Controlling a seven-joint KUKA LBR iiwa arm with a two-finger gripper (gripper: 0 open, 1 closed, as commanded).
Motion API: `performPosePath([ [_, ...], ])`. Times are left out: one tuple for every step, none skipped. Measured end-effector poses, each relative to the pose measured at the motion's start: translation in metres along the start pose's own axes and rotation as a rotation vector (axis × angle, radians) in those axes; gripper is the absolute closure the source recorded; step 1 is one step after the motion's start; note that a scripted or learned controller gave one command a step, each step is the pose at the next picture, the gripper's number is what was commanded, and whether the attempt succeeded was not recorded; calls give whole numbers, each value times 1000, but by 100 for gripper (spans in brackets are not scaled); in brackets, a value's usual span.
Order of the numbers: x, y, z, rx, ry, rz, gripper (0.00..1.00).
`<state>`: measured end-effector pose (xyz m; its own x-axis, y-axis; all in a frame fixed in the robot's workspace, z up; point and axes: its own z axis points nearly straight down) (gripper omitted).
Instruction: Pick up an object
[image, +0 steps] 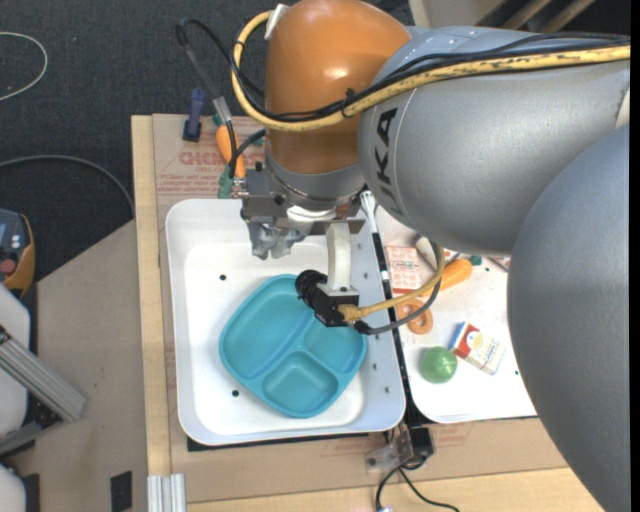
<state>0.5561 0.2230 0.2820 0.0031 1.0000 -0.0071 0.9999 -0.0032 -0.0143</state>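
While the gripper (268, 240) hung over the white bin (195, 300), a blue plate (270, 345) lay near it. Open or closed, I couldn't tell.

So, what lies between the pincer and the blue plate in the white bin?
Nothing. In the camera view, only a bare strip of the white bin floor separates the pincer from the blue plate below it.

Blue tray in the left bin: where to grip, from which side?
The tray lies flat, open side up, and looks too wide to span. Probably pinch its raised rim at the view's left edge, from straight above: the lip is thin, and bare bin floor lies beside it.
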Motion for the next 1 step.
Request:
performPosePath([
  [-80,-33,-95,-24,8,5,100],
])
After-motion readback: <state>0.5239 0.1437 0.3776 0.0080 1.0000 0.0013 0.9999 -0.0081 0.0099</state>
